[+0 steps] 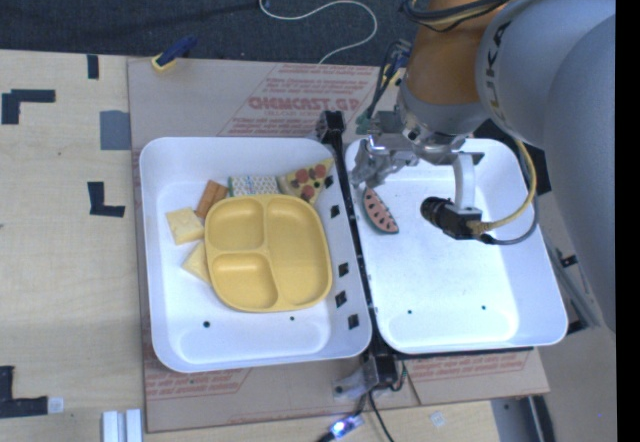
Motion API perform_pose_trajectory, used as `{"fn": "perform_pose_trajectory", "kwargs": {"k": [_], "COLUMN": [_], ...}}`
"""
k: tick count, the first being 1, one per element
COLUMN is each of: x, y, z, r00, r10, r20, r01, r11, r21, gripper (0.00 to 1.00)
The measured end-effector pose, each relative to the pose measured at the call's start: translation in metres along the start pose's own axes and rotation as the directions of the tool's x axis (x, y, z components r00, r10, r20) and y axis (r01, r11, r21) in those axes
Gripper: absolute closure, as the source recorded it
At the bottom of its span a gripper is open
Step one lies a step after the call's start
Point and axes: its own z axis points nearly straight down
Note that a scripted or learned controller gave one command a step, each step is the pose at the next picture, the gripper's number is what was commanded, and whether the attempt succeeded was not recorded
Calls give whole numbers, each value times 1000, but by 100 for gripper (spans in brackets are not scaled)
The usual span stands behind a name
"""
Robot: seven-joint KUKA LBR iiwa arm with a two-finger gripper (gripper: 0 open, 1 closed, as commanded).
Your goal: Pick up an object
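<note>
Grey arm fills upper right; gripper hovers over right bin, just above a watermelon-slice toy by the divider. Grip state: cannot tell. Left bin holds 1 yellow plate. Advice: descend straight, straddle the slice's narrow width, avoid the divider wall.

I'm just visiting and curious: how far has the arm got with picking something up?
Nothing looks lifted yet. The gripper is low over the right bin, just above a watermelon-slice toy that lies on the bin floor. The yellow divided plate and other toy food sit in the left bin. Grasping and lifting remain.
</note>
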Motion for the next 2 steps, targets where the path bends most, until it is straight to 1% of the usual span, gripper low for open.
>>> {"fn": "perform_pose_trajectory", "kwargs": {"k": [1, 2], "x": [14, 12], "y": [-8, 0], "z": [13, -3], "r00": [1000, 1000], "r10": [0, 0], "r20": [1, 0], "r01": [0, 0], "r11": [1000, 1000], "r21": [3, 0], "gripper": [100, 100]}}
